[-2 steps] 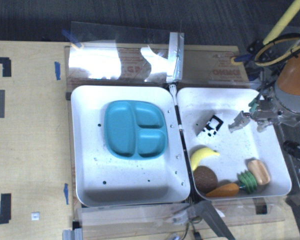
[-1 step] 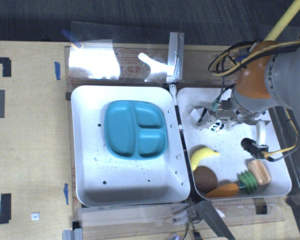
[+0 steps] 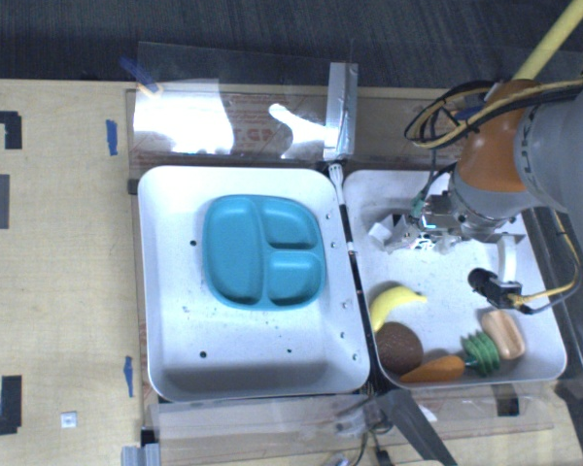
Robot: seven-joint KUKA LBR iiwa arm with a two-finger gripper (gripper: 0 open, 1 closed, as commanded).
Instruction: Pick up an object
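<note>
Evidently the pick is not yet made: every candidate object is lying loose in the right bin [image 3: 549,289], and nothing is showing in the claw [image 3: 408,233]. The arm [image 3: 525,163] is reaching in from the right, its orange band sitting above the wrist, and the claw is hanging over the upper left part of that bin, over bare white floor, well apart from the objects clustered along the bin's lower edge. Whether the claw is spread or closed cannot be told at this slant; the metal parts are blurring together there. A yellow banana [image 3: 394,304] is lying nearest to it, below it and just left of the bin's middle. Beneath the banana a dark brown round object [image 3: 398,346] is sitting, touching or almost touching an orange carrot [image 3: 435,368] whose green top [image 3: 480,350] is pointing right, with a tan bread-like piece [image 3: 503,334] just beside that. The left bin [image 3: 165,260] is holding a blue divided tray [image 3: 264,250], which is lying flat near its middle. As a judgement, the task is standing at its opening stage: the claw is still needing to travel toward one object, descend, close on it and lift, so practically all of the work is remaining.
</note>
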